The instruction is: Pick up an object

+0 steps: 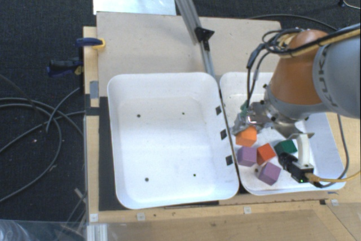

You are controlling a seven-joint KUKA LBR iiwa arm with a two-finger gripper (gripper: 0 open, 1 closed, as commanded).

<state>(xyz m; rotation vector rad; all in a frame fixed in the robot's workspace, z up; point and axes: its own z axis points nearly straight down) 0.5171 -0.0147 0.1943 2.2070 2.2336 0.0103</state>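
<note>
The right bin (234, 87) holds a cluster of small blocks: an orange block (246, 136), 2 purple blocks (246, 156) and (269, 173), a red-orange one (265, 153) and a green one (286, 147). They look light, rigid and flat-sided, best pinched across 2 opposite faces. The arm's wrist hangs over the bin, its gripper (248, 121) just above the orange block, touching or nearly so. Whether the fingers are spread or closed cannot be told; no grasp is evident.

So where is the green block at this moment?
The green block lies in the right bin, toward its lower part, just right of the red-orange block and under the arm's wrist.
</note>
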